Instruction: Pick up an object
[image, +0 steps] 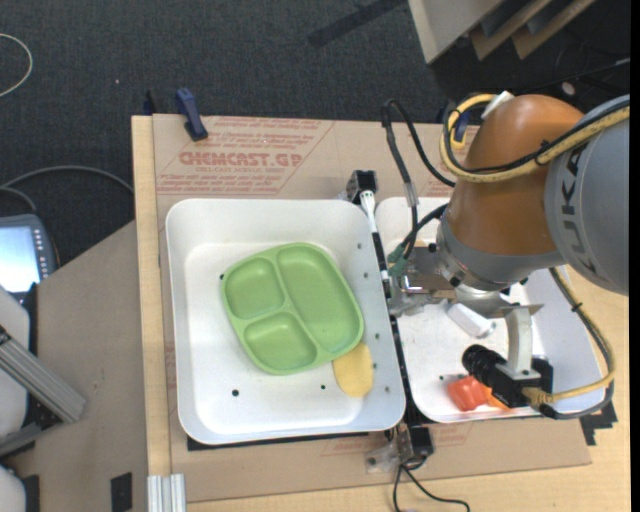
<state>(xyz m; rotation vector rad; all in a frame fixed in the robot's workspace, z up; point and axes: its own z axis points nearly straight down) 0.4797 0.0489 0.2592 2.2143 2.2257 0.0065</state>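
Camera view: two shallow white bins are set side by side on a brown board (240, 150) printed with red lettering. A light green plastic plate with three compartments (292, 308) lies flat in the middle of the left white bin (185, 300). A pale yellow, rounded piece (354, 374) is tucked against the plate's near right corner and partly covered by its rim.

Much of the right white bin (570, 330) is overhung by the grey arm with its orange band (515, 190). A small orange object (463, 393) lies near that bin's front edge, and a small whitish object (468, 320) is seen farther back, just below the wrist.

The gripper (408, 284) is placed at the right bin's left side, close to the wall shared by the bins. It is largely screened by the wrist, so whether it is open or closed cannot be told.

A blue clip (190, 113) is fixed at the board's far left edge.
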